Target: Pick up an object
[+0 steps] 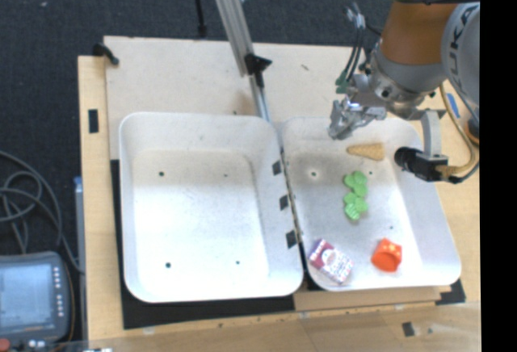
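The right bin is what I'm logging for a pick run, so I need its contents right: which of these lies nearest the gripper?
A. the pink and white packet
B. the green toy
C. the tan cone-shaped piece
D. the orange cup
C: the tan cone-shaped piece lies at the far end of the right bin, just beside the gripper; the green toy, the orange cup and the pink and white packet lie farther toward the near edge.

2 white bins (129,181), 1 green toy (355,195), 1 orange cup (388,255), 1 tan cone (367,151), 1 pink-white packet (330,261).
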You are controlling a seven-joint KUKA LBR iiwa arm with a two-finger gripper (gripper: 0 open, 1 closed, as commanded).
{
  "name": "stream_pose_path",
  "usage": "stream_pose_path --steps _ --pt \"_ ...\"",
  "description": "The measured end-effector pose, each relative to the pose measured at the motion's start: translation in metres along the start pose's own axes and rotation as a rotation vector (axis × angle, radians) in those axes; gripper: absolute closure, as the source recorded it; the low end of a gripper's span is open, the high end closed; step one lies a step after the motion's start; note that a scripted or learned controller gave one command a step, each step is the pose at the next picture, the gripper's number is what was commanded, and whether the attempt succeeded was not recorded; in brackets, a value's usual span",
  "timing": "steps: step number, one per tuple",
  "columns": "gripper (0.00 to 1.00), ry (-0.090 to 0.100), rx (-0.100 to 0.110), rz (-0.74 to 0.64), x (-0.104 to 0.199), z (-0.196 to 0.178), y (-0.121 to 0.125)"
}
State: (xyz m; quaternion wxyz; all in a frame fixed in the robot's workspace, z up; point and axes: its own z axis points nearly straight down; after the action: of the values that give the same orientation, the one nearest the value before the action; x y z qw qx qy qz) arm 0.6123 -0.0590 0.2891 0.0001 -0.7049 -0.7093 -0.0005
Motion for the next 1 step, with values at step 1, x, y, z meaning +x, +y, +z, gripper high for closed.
stream_pose_path --steps 1 --pt "1.00 -0.001 0.002 0.001 0.0488 0.0201 -0.0159"
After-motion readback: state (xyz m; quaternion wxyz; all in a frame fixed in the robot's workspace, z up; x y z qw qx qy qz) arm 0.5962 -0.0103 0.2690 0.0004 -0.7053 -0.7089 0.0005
